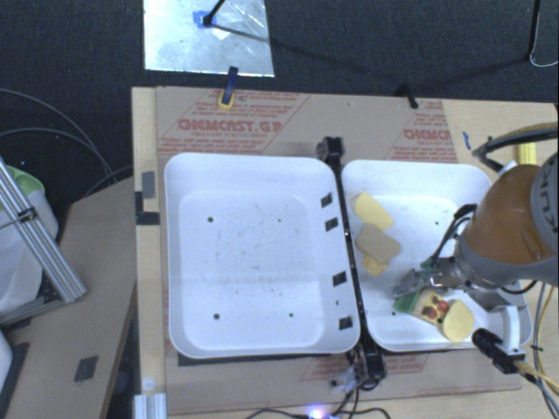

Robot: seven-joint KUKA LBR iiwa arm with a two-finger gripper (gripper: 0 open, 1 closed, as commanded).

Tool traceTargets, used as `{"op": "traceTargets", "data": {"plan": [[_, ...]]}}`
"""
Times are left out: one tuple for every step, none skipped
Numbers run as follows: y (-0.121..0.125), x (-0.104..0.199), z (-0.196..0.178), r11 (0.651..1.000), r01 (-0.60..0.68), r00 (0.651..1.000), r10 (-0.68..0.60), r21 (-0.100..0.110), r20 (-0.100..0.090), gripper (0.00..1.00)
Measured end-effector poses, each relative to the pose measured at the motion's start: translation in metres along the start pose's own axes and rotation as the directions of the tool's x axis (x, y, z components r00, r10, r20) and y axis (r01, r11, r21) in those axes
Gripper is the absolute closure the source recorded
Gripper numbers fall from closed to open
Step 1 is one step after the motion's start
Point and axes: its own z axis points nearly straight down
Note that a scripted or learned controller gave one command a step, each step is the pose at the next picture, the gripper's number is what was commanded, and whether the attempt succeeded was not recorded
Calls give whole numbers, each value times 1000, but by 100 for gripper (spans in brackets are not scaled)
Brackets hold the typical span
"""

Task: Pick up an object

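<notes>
In the right bin (437, 177), several small objects lie close together. A yellow block (371, 208) and a tan piece (377, 243) rest near the bin's left wall, with a small yellow bit (374, 265) just below them. At the front lie a green item (406, 303), a yellow slice with red spots (433, 307) and a pale yellow disc (458, 322). My gripper (419, 281) hangs low over the front of this bin, right above the green item and the spotted slice. The orange band of the arm (511, 221) covers the bin's right side.
The left bin (179, 234) stands beside the right one, with black clips (335, 225) along the shared rim. Both bins sit on a cardboard sheet (253, 120). A shiny metal plate (208, 24) lies at the back and an aluminium frame (35, 234) stands at the far left.
</notes>
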Motion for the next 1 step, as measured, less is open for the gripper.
{"op": "traceTargets", "data": {"plan": [[2,-24,-1,1000,-7,1000,7,-5,5,0]]}}
